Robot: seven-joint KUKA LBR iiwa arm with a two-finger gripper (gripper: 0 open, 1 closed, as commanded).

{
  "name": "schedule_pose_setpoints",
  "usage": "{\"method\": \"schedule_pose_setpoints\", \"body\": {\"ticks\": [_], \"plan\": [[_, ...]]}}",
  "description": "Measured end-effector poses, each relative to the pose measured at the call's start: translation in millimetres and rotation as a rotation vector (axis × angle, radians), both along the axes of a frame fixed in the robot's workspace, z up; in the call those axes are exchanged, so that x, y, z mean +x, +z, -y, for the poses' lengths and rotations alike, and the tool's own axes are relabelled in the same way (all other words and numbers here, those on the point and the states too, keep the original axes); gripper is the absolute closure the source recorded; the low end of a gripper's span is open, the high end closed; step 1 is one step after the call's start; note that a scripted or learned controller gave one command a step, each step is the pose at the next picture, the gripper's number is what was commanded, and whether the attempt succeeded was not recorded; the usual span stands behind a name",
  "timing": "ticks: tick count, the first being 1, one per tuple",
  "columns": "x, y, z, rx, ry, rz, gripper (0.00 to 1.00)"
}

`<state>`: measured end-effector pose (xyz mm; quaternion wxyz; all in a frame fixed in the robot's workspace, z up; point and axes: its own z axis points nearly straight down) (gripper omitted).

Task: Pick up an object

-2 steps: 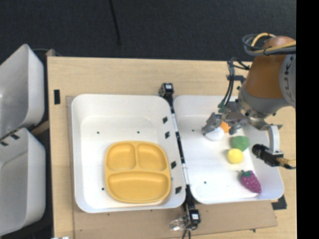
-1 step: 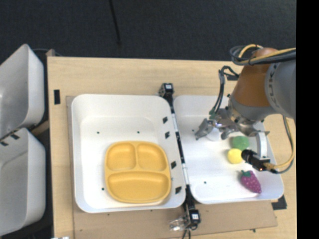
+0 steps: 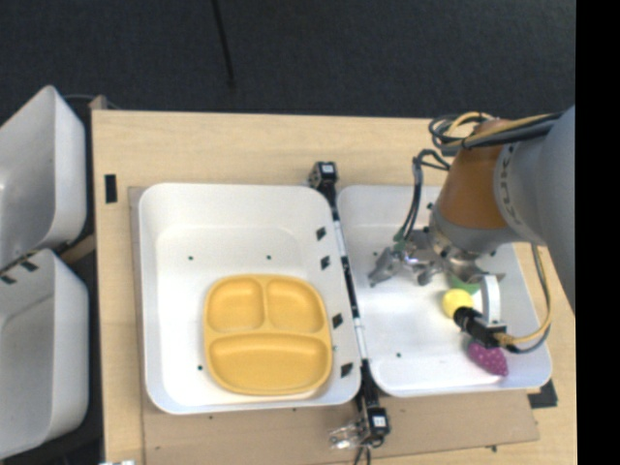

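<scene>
Purple object lies in the right bin, close to the corner nearest the view's lower right. It sits apart from the end effector, which hangs low over the middle of the same bin, up and to the left of it. Whether the end effector is apart or together I cannot tell; nothing is seen clamped in it. A yellow rounded object lies between the two. On the worktop, the left bin holds a yellow divided plate.
</scene>
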<state>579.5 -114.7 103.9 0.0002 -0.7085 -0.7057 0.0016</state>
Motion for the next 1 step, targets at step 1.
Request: {"method": "schedule_pose_setpoints", "body": {"ticks": [1], "plan": [[1.6, 13.9, 0.2, 0.002, -0.006, 0.006, 1.00]]}}
